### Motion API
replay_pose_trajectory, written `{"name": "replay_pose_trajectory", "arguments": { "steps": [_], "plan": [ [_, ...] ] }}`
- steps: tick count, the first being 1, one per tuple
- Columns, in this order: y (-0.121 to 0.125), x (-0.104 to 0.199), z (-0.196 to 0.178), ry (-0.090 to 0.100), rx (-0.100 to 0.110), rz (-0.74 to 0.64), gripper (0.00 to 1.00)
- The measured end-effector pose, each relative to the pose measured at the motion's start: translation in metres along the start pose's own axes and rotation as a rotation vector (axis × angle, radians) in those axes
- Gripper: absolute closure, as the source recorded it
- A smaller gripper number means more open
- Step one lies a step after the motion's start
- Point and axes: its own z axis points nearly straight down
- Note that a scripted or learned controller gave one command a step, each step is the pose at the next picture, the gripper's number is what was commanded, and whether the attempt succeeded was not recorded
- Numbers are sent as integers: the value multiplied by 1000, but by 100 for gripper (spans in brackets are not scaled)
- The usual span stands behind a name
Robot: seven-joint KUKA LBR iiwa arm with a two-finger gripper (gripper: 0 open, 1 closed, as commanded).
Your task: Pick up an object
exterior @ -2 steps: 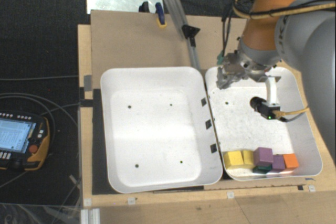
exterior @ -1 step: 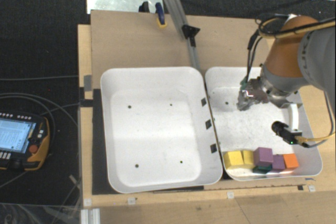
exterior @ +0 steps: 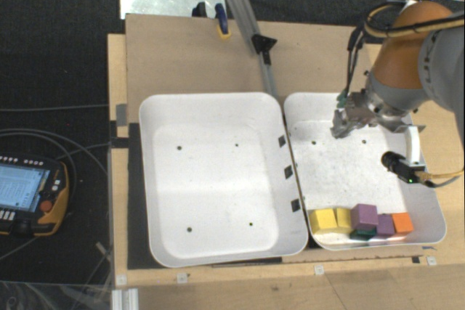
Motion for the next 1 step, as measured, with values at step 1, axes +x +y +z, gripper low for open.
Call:
{"name": "replay_pose_trajectory", "arguments": {
  "steps": [1],
  "plan": [
    [-9, -38, -7, -1, 2, 8, 100]
  ]
}}
